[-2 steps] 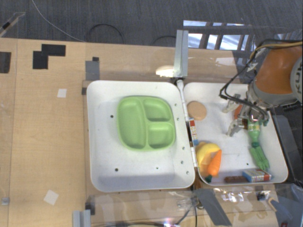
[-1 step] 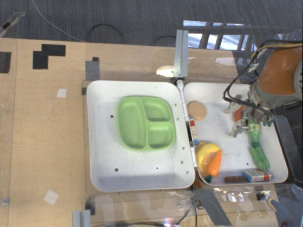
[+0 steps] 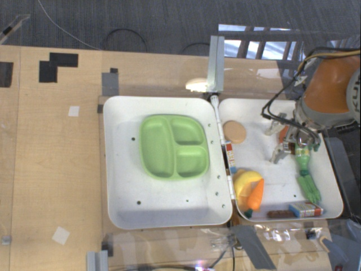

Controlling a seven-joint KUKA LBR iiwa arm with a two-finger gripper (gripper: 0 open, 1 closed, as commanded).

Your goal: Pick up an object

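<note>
Two metal fingers (image 3: 280,149) of the gripper (image 3: 286,145) hang spread, gripping nothing, beside a glossy green bottle (image 3: 304,162)

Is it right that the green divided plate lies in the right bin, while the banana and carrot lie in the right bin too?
Not quite. The camera view shows the plate in the left bin, alone. The banana and carrot do lie in the right bin, at its near left corner.

Grey arm reaches in from right, gripper (image 3: 289,145) pointing down, fingers apart.
</note>
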